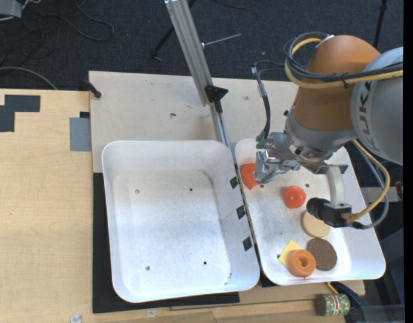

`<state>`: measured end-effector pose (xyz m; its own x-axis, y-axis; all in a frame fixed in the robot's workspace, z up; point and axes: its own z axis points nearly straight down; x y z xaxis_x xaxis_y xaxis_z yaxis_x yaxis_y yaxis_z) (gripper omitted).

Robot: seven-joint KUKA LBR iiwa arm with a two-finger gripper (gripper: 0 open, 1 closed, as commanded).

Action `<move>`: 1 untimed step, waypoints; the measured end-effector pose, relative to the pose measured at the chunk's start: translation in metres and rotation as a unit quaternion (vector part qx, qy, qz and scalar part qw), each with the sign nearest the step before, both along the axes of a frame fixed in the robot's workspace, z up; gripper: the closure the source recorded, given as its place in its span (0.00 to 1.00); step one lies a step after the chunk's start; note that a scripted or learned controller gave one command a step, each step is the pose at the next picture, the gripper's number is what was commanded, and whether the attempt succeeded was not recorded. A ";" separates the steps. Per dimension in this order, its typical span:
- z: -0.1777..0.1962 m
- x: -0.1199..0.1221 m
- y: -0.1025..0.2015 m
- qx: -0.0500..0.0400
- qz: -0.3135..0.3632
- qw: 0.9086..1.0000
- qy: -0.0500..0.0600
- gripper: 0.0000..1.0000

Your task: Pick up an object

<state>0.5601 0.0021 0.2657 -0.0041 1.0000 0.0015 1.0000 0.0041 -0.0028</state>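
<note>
You get even, fairly bright overhead light w/ soft shadows only. Left bin [173, 221] floor reads near blown-out white, mild glare; right bin [368, 261] similar. Floor beyond bench [146, 106] goes dark, cables barely readable. Focus ok mid-frame, overall soft/low-res; gripper [266, 173] area smeared, small detail lost. Straight edges show no obvious bending.

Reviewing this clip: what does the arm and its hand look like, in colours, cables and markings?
The arm is grey with a rounded orange band above the wrist and dark lettering on its grey shell. Yellow and black cables loop over the orange part. The hand is a small metallic-grey unit with thin cables running up to it.
</note>
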 end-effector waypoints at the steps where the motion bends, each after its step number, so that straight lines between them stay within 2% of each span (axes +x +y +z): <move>1: -0.011 0.015 0.050 0.000 0.000 1.000 0.000 1.00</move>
